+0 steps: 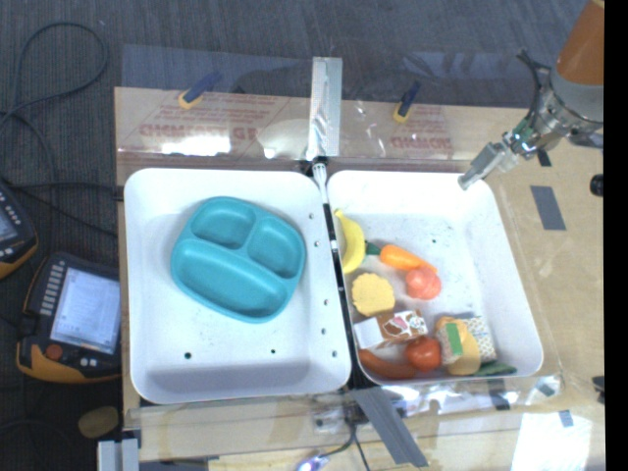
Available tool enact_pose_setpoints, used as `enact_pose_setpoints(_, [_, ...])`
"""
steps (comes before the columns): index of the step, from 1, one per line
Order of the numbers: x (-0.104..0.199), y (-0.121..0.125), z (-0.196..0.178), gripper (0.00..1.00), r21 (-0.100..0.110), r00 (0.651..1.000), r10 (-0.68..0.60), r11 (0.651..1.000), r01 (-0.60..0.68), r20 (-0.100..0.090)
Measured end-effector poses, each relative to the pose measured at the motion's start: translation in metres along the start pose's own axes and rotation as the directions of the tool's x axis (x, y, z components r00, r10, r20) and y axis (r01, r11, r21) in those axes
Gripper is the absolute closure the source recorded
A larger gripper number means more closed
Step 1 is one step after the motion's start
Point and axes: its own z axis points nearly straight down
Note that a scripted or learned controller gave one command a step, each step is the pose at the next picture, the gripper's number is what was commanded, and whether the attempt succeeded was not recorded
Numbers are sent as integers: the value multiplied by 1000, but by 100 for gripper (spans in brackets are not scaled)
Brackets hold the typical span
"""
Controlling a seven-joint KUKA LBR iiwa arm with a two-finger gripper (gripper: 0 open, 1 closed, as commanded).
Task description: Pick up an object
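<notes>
One fixed cam, mounted above the bench (549, 263), looks down at a slant. Both bins fit fully in frame: left bin (157, 351) and right bin (510, 292) sit side by side at centre, their far edges toward the top of the view, near edges toward the bottom. The cam is far enough back that dark floor shows beyond the bench's far edge and off its left side. The arm (579, 57) enters at the top right corner, past the right bin's far right corner.
</notes>
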Motion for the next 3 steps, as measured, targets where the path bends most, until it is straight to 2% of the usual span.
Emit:
enact_pose_setpoints(1, [-2,4,18,0,2,982,187,982,-187,-1])
enact_pose_setpoints(2, [-2,4,49,0,4,875,484,875,-484,0])
enact_pose_setpoints(3, [2,6,38,0,3,728,686,728,-686,0])
